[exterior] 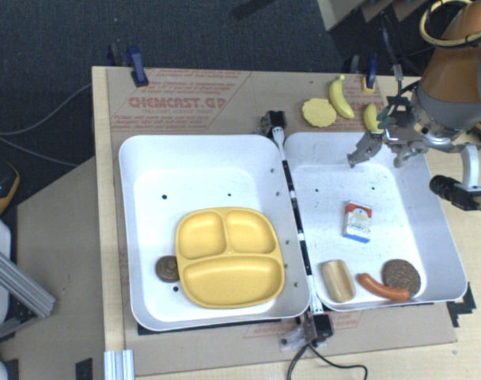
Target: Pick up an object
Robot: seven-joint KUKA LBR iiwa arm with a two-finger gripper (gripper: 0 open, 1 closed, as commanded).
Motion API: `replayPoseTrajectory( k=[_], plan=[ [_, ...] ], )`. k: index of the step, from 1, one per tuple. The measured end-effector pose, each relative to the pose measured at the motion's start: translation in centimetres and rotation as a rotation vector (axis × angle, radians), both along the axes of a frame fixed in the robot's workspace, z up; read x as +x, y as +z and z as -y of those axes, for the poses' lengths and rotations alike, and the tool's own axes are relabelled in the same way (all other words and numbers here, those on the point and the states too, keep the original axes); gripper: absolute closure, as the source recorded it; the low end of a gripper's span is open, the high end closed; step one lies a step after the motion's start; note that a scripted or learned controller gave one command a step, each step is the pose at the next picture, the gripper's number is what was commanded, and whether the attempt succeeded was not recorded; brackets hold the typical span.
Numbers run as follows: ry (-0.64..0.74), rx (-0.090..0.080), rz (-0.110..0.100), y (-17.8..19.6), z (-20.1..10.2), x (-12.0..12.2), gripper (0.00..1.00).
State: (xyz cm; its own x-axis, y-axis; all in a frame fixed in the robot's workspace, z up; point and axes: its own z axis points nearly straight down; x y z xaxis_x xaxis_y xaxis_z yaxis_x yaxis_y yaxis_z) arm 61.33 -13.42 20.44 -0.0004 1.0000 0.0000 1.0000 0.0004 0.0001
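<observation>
Nothing is being held yet, so the pick is barely begun. From the overhead camera view, the gripper (383, 149) is hanging over the far edge of the right bin (442, 236) with its two fingers spread apart and nothing between them. Several candidates are waiting in that bin: a small carton (357, 221) lying in the middle, nearest the gripper, and along the near edge a bun (338, 280), a sausage (384, 288) and a brown patty (402, 275). Everything is left to do, by my judgement: choosing a thing, lowering, closing, lifting
</observation>
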Motion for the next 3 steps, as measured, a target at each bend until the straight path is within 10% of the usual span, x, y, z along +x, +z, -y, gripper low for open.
replayPoseTrajectory(
  k=[2, 3],
  plan=[
    [-0.001, 0.003, -0.006, -12.2, 0.1, -5.3, 0.0],
    [-0.002, 0.0, 0.0, -11.0, 0.2, -5.2, 1.0]
  ],
)
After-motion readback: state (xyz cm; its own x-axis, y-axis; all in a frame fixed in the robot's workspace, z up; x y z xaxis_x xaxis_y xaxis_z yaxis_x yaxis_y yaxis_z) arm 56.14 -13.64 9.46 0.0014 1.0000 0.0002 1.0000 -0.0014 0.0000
